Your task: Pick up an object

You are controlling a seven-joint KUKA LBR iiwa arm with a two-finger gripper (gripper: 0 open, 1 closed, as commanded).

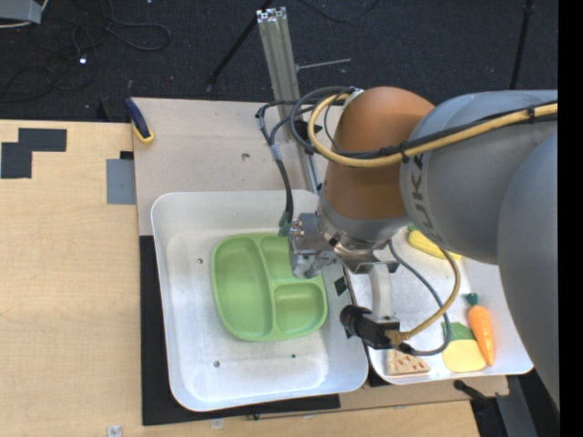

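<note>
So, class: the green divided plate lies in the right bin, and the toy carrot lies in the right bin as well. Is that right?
Not quite. The camera view shows the green divided plate in the left bin, not the right one. The rest stands: the toy carrot lies in the right bin.

Bulky grey arm (483, 180), orange band (378, 153), yellow and black cables (428, 321), metal wrist

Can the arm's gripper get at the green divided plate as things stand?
Probably yes: the gripper sits right over the green divided plate's right edge in the left bin, with nothing lying on the plate.
</note>
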